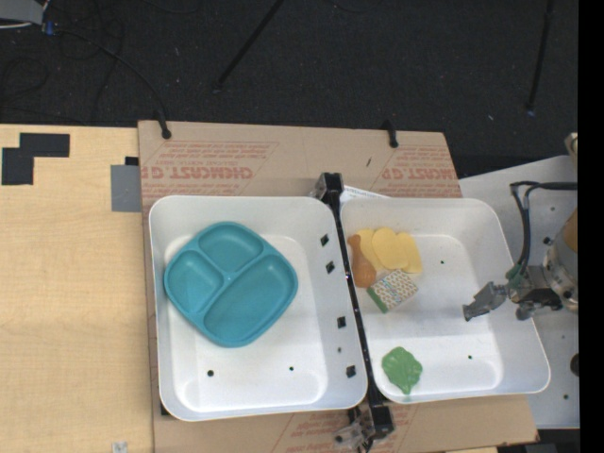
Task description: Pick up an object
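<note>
Two white bins sit side by side on the tabletop (75, 281), over a cardboard sheet (293, 163). Landmark: the black divider (344, 300) where the bins meet.

Left of the divider, the left bin (245, 385) holds a teal sectioned plate (231, 283).

Right of the divider, in the right bin (472, 225): a yellow item (396, 249) and an orange-brown piece (362, 264) close against the divider, with a patterned block (394, 290) touching them just below. A green object (403, 369) lies nearer the front, apart from that cluster.

End effector (483, 302) is well right of the divider, over the right bin's far side, with nothing seen between its fingers; cannot tell whether they are spread or closed.
</note>
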`<state>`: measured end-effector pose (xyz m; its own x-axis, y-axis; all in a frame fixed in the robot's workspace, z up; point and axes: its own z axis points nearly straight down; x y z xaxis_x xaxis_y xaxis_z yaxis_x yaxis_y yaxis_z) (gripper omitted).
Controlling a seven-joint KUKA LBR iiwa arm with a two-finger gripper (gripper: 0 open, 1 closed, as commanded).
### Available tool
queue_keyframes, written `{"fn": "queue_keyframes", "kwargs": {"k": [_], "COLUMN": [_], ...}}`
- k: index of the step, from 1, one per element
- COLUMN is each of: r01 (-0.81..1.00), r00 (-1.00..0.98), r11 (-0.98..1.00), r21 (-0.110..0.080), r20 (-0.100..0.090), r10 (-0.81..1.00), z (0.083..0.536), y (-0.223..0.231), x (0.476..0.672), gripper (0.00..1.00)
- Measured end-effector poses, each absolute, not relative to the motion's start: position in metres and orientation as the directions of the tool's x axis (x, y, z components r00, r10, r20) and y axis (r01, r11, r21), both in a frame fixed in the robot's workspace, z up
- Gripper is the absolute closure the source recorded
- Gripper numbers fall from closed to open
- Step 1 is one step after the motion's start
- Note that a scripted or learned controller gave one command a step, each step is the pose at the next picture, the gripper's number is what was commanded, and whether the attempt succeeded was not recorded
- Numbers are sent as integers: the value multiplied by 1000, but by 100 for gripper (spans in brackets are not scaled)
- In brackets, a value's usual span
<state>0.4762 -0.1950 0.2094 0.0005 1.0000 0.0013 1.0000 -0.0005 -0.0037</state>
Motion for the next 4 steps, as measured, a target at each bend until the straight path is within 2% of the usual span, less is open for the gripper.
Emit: {"fn": "queue_keyframes", "kwargs": {"k": [2, 3, 4], "r01": [1000, 1000, 1000], "r00": [0, 1, 4], "r11": [0, -1, -4], "r21": [-8, -3, -2], "r20": [3, 1, 2], "r10": [1000, 1000, 1000], "z": [97, 88, 99], "y": [-197, -196, -197], "x": [480, 481, 481], "gripper": [0, 0, 100]}}
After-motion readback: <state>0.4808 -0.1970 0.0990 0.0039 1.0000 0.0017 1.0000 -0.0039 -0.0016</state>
